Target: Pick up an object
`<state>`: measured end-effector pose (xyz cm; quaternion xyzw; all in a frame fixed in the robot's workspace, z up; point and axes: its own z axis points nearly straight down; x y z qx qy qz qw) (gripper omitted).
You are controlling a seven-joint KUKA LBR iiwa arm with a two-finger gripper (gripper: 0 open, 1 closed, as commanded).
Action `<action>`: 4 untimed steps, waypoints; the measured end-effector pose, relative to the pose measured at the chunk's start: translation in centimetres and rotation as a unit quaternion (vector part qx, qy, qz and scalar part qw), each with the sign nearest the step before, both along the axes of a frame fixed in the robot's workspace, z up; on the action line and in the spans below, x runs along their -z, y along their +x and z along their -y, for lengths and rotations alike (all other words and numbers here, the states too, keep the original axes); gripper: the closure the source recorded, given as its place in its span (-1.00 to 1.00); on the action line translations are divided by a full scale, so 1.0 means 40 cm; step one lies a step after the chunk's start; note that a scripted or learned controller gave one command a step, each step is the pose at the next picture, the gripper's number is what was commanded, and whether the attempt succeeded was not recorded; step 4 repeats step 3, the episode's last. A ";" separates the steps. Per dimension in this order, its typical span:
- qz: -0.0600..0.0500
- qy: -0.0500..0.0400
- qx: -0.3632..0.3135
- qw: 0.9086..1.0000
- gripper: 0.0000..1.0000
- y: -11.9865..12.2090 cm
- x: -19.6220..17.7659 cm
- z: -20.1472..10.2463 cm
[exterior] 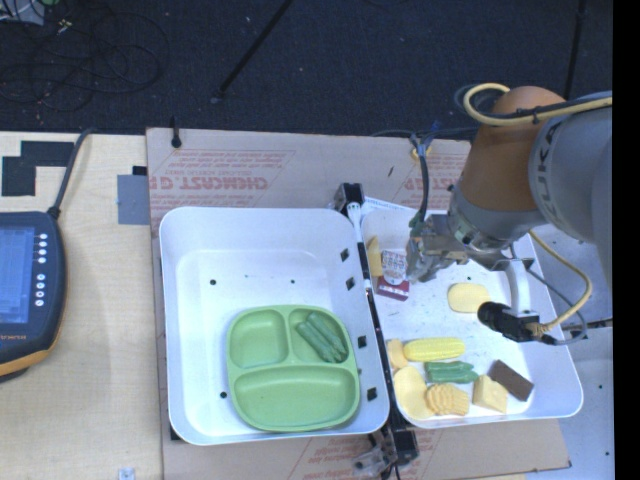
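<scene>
Camera view, bottom right: corn cob (433,348) lies lengthwise left-to-right in the right bin (560,393), beside a green bean pod (450,371). Higher up, mid-right, the tool (428,258) hangs over a small red-and-white packet (392,273); can't tell if it's spread or pinching. Probably best dropping straight down, centred on the packet.

Divided tray (293,393) in left bin (200,238), toy foods (445,373) in right bin (560,383)

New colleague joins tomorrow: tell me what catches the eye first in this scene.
The grey and orange arm reaches in from the right over the right bin, where toy foods cluster at the near edge, a corn cob among them. In the left bin lies a green divided tray holding green beans.
</scene>
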<state>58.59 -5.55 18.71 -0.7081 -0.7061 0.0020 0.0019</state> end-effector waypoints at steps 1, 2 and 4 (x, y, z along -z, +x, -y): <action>0.002 0.000 -0.003 1.000 1.00 0.072 0.000 -0.117; 0.002 0.000 0.000 1.000 1.00 0.070 0.000 -0.007; -0.001 0.000 -0.001 1.000 1.00 -0.044 0.001 -0.092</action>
